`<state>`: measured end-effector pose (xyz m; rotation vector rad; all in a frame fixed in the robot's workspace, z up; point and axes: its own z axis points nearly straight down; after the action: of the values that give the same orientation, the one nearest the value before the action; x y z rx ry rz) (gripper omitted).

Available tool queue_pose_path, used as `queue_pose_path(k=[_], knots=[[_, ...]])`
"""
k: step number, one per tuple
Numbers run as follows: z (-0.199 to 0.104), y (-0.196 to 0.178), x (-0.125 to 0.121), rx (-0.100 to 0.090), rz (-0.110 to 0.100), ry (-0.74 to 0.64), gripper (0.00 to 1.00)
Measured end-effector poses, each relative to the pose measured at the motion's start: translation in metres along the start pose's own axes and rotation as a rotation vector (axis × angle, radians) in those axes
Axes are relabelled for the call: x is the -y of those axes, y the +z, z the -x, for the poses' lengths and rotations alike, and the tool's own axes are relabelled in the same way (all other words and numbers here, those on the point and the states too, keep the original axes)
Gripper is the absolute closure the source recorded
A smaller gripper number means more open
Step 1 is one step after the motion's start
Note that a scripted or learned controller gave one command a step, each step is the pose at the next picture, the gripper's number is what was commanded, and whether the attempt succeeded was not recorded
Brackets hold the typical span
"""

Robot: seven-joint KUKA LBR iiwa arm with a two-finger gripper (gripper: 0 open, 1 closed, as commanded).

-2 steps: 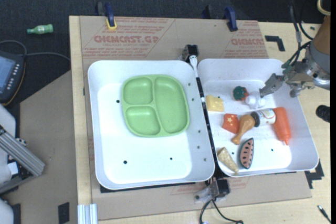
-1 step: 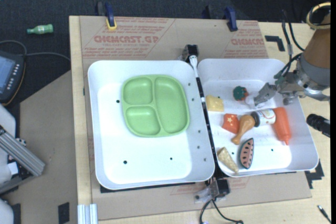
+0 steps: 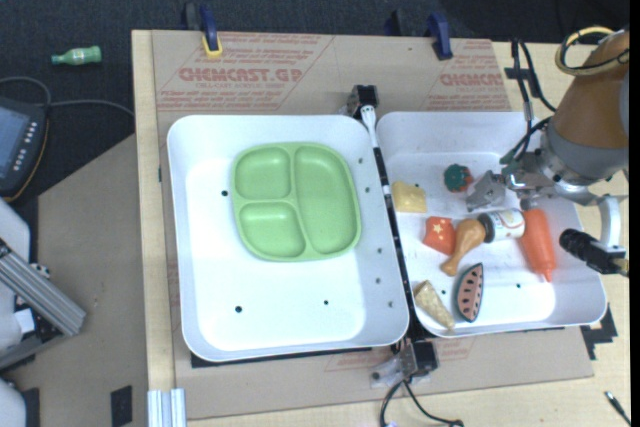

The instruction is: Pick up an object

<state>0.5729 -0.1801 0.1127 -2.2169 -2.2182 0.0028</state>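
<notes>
The gripper point(image 3: 503, 198) sits low over the right bin point(image 3: 590, 307), in the middle of its far half, just beside a small white and black piece point(image 3: 508, 224) and the thick end of the drumstick point(image 3: 466, 238). Can't tell if the pincer is wide, narrow or holding anything; wrist hardware hides it.

Task's obj isn't fixed, so any toy food in the right bin counts. Nearest candidates: the drumstick, lying at a slant mid-bin w/ its bone end toward the near edge, and the carrot point(image 3: 538, 242), lengthwise near the bin's right edge. Also there:
- green and red round piece point(image 3: 458, 177), toward the far edge
- yellow cheese wedge point(image 3: 408, 197), by the left wall
- red piece point(image 3: 438, 233), touching the drumstick
- watermelon slice point(image 3: 468, 291) and a beige wedge point(image 3: 432, 304), near edge and near-left corner

Handling, judged: all look like hard plastic toys, so light, stiff, smooth, prob. a bit slippery, not fragile. Drumstick best taken across its narrow shank; carrot across the mid-body, where sides run near parallel. Items crowd mid-bin, so a neighbour may get nudged.

The left bin point(image 3: 200, 245) carries a green divided plate point(image 3: 297, 200) in its far half.

Writing: bench board point(image 3: 300, 65) reads "CHEMCAST G.P" in red past the left bin; same print past the right bin, only partly legible.
</notes>
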Motion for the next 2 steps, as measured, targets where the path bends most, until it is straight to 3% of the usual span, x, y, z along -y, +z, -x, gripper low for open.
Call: queue_pose_path(k=[1,2], knots=[[-0.001,0.030,0.000,0.001,0.001,0.000,0.00],[0.000,0.017,-0.001,0.003,0.006,0.001,1.00]])
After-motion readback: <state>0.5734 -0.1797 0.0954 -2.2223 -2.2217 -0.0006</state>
